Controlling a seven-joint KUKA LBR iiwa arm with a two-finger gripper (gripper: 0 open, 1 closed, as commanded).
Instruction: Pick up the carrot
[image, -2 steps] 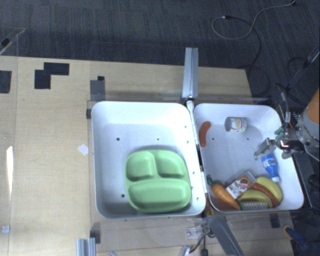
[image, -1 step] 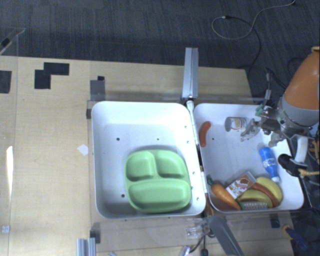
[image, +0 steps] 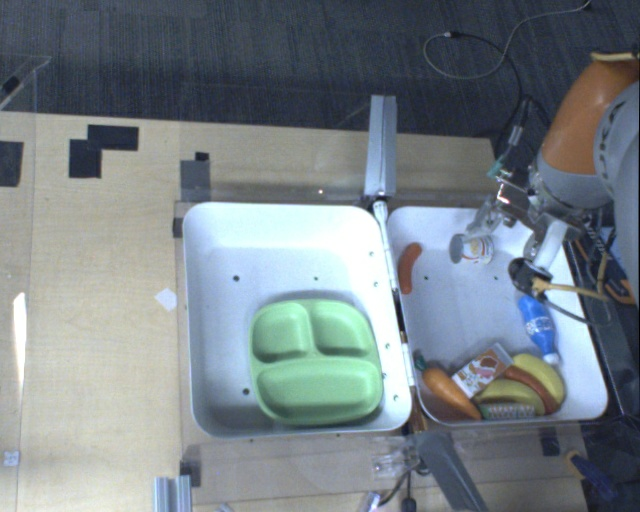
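Observation:
The carrot (image: 447, 392) is orange and tapered. It lies in the front left corner of the right bin (image: 455, 310), against a snack packet (image: 478, 371). My gripper (image: 487, 228) hangs over the back right part of that bin, far from the carrot. A small grey cylinder (image: 471, 247) sits just at the gripper's tip, and I cannot tell whether it is held.
A red-orange sausage (image: 408, 268) lies by the right bin's left wall. Bananas (image: 531, 380), a green item (image: 510, 410) and a blue bottle (image: 538, 326) crowd the front right. The left bin (image: 230, 250) holds a green divided plate (image: 316, 360).

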